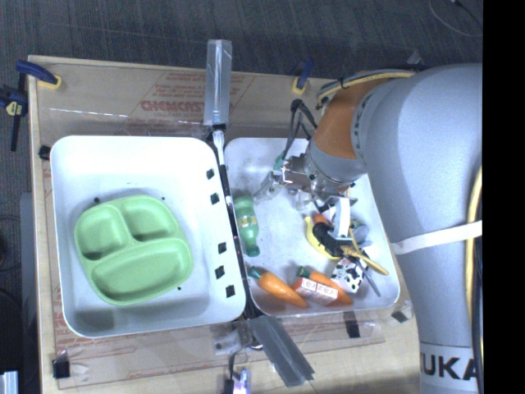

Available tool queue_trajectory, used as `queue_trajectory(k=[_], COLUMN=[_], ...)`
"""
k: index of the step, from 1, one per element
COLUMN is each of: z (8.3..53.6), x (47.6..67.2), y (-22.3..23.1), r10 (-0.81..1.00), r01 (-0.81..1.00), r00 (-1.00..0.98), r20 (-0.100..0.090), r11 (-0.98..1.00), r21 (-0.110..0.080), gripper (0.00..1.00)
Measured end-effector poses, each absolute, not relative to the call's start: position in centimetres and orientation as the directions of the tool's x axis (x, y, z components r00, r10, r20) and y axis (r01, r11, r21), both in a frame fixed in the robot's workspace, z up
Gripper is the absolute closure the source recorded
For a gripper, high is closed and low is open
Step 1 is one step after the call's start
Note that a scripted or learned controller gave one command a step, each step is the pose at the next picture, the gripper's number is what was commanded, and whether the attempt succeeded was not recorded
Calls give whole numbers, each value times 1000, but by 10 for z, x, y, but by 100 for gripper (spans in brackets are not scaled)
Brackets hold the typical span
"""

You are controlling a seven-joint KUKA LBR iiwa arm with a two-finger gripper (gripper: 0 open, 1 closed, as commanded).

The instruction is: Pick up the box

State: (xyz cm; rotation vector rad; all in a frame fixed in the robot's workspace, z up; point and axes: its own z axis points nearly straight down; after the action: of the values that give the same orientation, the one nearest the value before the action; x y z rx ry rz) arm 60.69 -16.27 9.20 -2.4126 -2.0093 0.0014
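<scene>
Orange-red box (317, 288) lies at right bin (271, 220) front edge, beside carrot (277, 286). Gripper (321, 197) hangs farther back over clutter; jaws state unclear. Should descend centred over box, avoiding carrot.

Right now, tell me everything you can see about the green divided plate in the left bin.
The green plate is a light green tray, plastic by its look, with rounded corners and three hollows: two smaller ones toward the far side and one long one nearer the camera. Nothing lies in the hollows. It lies flat and right side up on the floor of the left bin, turned a little askew to the bin's walls, nearer the left wall. Only the bin floor touches it.
</scene>
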Motion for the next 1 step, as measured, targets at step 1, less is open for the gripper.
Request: queue_trajectory(k=[1], z=[102], x=[607], y=[-161], r10=[985], r01=[985], r00=[171], r20=[0], r11=[-171], r21=[-5], gripper=[100])
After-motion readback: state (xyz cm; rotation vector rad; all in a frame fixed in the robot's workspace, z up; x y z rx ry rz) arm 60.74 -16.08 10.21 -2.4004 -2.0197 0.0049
